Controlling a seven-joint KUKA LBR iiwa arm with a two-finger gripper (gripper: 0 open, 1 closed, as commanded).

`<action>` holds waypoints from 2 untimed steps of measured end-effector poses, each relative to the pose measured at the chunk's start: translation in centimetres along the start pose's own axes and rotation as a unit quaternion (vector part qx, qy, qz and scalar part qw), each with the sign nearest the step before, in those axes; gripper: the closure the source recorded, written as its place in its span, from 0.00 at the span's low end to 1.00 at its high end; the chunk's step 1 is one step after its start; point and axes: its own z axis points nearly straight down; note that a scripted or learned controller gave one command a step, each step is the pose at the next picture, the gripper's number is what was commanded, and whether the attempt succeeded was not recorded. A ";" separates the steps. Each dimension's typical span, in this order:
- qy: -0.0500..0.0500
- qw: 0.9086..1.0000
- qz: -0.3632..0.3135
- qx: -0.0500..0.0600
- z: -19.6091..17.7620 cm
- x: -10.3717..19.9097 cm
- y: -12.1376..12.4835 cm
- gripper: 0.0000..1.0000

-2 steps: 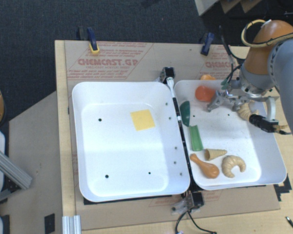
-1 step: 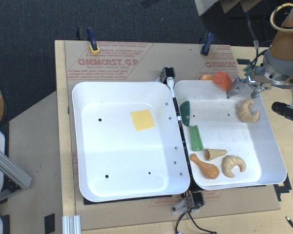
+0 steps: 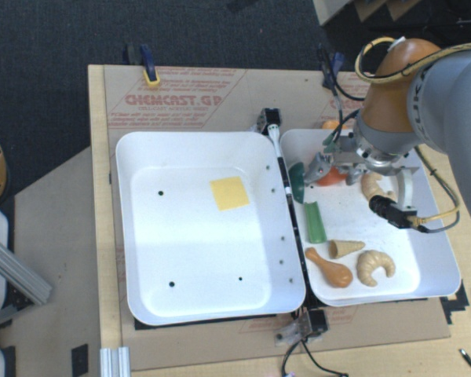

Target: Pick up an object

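Left bin (image 3: 141, 163): yellow square (image 3: 230, 193); right bin (image 3: 436, 269): croissant (image 3: 375, 265)

You can't see the tool (image 3: 335, 166) clearly: the grey wrist covers it, so its grip is unreadable. A red-orange object (image 3: 330, 177) beneath it is half hidden. The grey arm (image 3: 447, 93) runs off the right edge.

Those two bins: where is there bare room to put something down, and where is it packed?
The left bin is roomiest: just a yellow slice up top, with bare floor below and left of it. The right bin is crowded: green stick, drumstick, cone and croissant near the front, the gripper working at the back.
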 end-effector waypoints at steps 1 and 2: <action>0.002 1.000 0.008 0.014 1.9 -3.3 3.6 0.00; -0.004 1.000 0.008 0.013 2.3 -1.0 3.4 0.00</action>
